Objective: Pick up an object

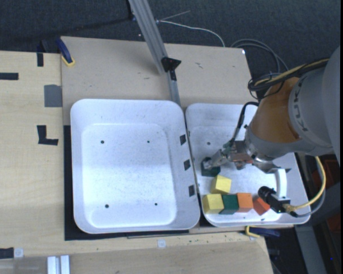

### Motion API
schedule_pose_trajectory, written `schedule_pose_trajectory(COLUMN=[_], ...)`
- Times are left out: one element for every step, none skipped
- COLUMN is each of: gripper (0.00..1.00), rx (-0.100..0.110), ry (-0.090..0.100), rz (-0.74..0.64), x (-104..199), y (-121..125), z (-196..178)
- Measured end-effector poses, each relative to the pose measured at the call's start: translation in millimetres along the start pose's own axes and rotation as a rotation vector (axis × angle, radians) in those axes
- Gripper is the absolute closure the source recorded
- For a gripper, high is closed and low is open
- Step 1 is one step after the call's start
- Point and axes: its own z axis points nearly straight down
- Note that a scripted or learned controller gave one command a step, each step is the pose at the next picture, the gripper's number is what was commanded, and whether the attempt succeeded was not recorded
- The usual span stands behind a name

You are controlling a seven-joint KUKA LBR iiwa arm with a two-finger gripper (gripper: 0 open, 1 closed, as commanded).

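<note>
Desk point(120, 73) of pale board carries two white bins, and the right bin point(217, 119) serves as landmark. Over its right half hangs the grey arm point(291, 119) with its orange band. The jaws point(212, 165) sit low near this bin's centre, seemingly around a small dark green object point(209, 166); how far open they are I cannot tell. Just below them lies a yellow block point(223, 184); along the bin's near wall sit another yellow cube point(213, 202), a green cube point(229, 204), an orange cube point(245, 201) and a red block point(262, 205).

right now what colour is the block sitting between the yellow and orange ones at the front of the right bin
Green block, seen in the camera view.
</note>
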Motion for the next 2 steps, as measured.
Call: schedule_pose_trajectory(gripper=[0.00, 0.00], rx=[-0.002, -0.006], ry=[0.016, 0.000], rz=[-0.007, -0.002], x=[-13.7, 2.3], y=[4.2, 31.1], z=[7.2, 7.7])
